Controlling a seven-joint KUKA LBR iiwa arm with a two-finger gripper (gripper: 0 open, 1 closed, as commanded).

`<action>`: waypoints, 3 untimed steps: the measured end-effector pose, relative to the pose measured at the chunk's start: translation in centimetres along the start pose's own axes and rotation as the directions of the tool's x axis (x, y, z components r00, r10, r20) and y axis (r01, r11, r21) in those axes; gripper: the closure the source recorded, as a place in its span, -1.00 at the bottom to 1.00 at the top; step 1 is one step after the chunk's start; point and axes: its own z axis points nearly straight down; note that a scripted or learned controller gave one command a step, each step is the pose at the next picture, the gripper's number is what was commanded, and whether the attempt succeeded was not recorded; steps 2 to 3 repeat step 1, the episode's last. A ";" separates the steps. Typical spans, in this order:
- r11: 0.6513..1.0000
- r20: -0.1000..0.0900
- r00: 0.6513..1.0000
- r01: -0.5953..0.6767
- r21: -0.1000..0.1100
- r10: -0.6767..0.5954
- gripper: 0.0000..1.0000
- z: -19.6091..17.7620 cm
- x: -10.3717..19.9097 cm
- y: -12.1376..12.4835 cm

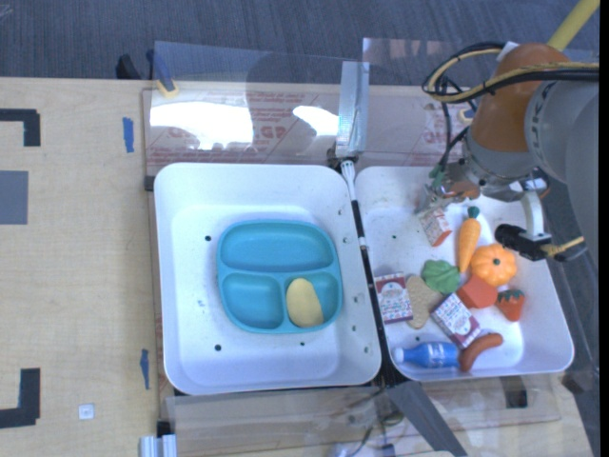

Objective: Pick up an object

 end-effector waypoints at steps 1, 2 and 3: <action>0.976 -0.007 0.976 -0.217 0.013 0.218 1.00 -8.6 6.2 2.3; 0.976 -0.007 0.976 -0.217 0.013 0.218 1.00 -8.6 6.2 2.3; 0.976 -0.007 0.976 -0.217 0.013 0.218 1.00 -8.6 6.2 2.3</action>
